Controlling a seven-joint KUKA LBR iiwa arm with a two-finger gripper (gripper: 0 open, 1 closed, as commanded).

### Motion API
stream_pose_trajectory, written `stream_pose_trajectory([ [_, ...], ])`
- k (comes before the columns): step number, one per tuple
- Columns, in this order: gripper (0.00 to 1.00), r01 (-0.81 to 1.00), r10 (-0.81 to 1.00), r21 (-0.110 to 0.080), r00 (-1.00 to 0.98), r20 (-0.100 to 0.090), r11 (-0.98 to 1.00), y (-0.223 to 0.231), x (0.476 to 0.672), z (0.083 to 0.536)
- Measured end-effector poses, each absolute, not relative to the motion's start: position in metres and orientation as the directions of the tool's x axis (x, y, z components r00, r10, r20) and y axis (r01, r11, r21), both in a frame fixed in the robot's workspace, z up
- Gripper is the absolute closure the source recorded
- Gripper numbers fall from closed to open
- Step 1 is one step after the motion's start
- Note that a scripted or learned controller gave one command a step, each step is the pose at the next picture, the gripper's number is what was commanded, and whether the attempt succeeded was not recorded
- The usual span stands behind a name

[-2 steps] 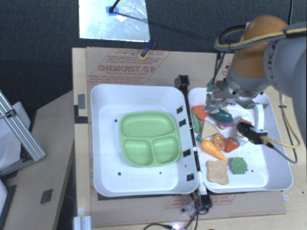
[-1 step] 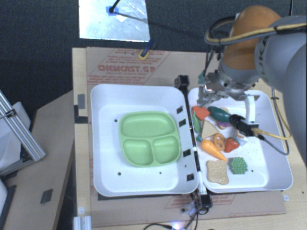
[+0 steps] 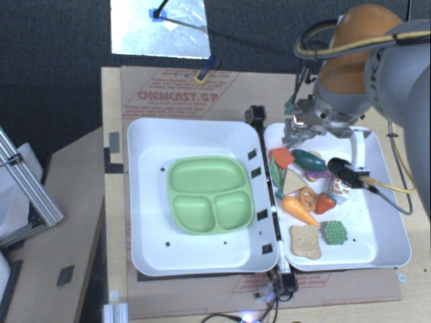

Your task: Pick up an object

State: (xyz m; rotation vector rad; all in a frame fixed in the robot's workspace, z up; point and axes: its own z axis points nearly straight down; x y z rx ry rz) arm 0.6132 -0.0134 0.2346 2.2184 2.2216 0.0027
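The right bin (image 3: 387, 237) holds a cluster of toy foods. Among them are an orange-red piece (image 3: 281, 157), a dark green vegetable (image 3: 308, 159), a purple piece (image 3: 314, 175), a pale wedge (image 3: 292, 180) and a pretzel (image 3: 308, 196). Nearer the front lie a carrot (image 3: 299, 210), a red strawberry (image 3: 326, 204), a green broccoli (image 3: 334, 232) and a slice of toast (image 3: 305, 241). My gripper (image 3: 293, 133) hangs low over the bin's far left corner, just behind the orange-red piece. Nothing shows in its grasp.
The left bin (image 3: 145, 147) carries a green divided plate (image 3: 209, 194). A black divider with clips (image 3: 264, 173) runs between the bins. The arm's wrist, a black fitting (image 3: 345, 170) and a yellow cable (image 3: 390, 187) overhang the right bin's far side.
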Motion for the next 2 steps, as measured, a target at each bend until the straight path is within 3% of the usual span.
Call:
stream_pose_trajectory([
  [1,1.0,1.0,1.0,0.003,-0.005,-0.001,0.005,-0.01,0.62,0.23],
  [2,1.0,1.0,1.0,0.0,-0.001,-0.001,0.001,-0.011,0.602,0.221],
])
